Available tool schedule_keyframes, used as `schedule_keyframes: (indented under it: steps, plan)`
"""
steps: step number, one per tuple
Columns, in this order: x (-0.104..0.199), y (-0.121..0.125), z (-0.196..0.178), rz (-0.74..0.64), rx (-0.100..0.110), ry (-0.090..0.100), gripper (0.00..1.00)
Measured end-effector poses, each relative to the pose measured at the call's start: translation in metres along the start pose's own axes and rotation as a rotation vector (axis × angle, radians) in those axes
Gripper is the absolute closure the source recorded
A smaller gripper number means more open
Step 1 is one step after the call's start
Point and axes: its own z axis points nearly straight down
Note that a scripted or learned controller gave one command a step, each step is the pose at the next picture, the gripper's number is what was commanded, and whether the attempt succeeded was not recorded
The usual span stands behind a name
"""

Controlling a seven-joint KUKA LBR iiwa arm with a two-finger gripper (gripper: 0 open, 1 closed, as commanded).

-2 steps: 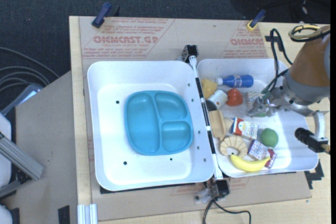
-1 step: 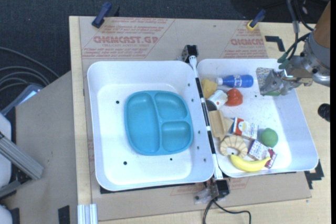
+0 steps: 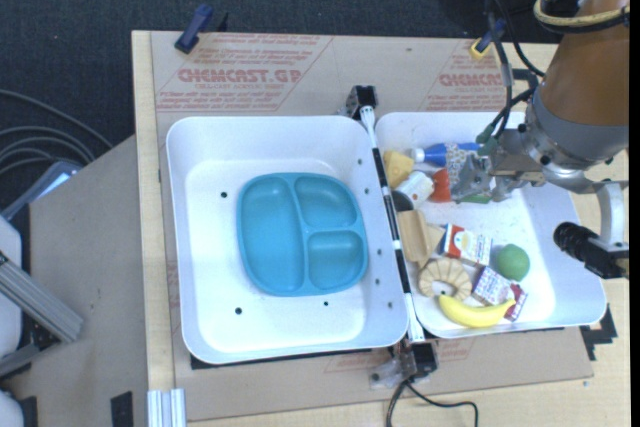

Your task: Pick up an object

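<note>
**Now low over the far end of the cluttered bin**

Down at the gripper (image 3: 472, 179): dark and foreshortened from above, so whether spread or closed cannot be told; nothing visibly caught in it; hangs from the grey-and-orange arm (image 3: 585, 65) reaching in from the right, probably lowered here because the pickable pieces crowd this end.

Just beside it, towards the divider: a red-and-white packet (image 3: 440, 186), a blue-and-white tube (image 3: 440, 153) and a yellow piece (image 3: 400, 165); likeliest candidates for the grab, being nearest.

Further along the right bin (image 3: 548, 220): a wooden block (image 3: 413, 237) lying against the divider wall; a small red-and-white carton (image 3: 465, 245); a green ball (image 3: 512, 261); a banana (image 3: 475, 312) curled along the near rim; all loose and jumbled, seemingly tipped in rather than arranged.

Across the divider, well apart from the gripper: the left bin (image 3: 200, 165), bearing a blue divided plate (image 3: 300, 233) flat at its middle.

Judged as approach, with no pick made yet.
</note>
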Motion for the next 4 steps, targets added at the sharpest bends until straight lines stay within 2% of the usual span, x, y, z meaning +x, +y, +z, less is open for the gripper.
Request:
schedule_keyframes:
  steps: [1, 2, 3, 4]
  plan:
    - [0.066, -0.022, 0.009, 0.001, 0.001, 0.000, 1.00]
    - [0.066, -0.022, 0.009, 0.001, 0.000, -0.001, 0.00]
    - [-0.014, 0.050, 0.001, 0.002, -0.004, -0.003, 0.00]
    - [-0.051, 0.038, 0.111, 0.002, 0.000, -0.001, 0.00]
